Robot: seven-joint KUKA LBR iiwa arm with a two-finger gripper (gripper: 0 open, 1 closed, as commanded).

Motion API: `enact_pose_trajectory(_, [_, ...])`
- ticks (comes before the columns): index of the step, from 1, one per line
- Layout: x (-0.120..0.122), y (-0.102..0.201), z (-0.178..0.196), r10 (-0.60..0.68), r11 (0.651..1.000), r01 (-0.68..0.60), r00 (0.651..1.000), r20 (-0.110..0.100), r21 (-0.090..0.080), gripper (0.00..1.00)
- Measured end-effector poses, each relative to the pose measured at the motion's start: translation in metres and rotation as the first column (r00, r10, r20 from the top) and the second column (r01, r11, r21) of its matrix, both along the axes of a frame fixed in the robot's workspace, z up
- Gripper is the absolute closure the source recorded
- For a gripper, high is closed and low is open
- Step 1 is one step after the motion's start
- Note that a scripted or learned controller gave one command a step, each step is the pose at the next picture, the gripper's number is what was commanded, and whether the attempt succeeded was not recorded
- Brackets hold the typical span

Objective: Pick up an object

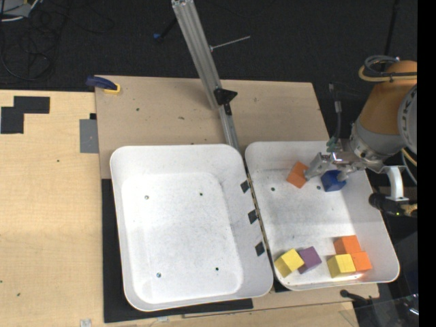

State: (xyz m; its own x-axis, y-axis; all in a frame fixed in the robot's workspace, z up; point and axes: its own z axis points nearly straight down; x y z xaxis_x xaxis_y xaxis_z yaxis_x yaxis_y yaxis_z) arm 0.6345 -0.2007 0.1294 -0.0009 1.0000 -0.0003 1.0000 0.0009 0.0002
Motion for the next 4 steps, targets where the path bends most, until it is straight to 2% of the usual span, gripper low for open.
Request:
enact_pose_trajectory(1, [0.005,-0.002,0.001,0.0,1.0,0.0,1.0,0.018,-0.006,0.0])
enact_pose_trajectory(2, [0.005,-0.003,0.01,-0.001,1.0,0.001,1.0,0.018,-0.006,1.0])
enact_pose_trajectory(3, [0.004,-0.004,0.074,0.0,1.0,0.0,1.0,0.004,-0.001,1.0])
enact_pose_trajectory(4, [0.004,-0.004,0.079,0.001,1.0,-0.001,1.0,0.0,0.0,1.0])
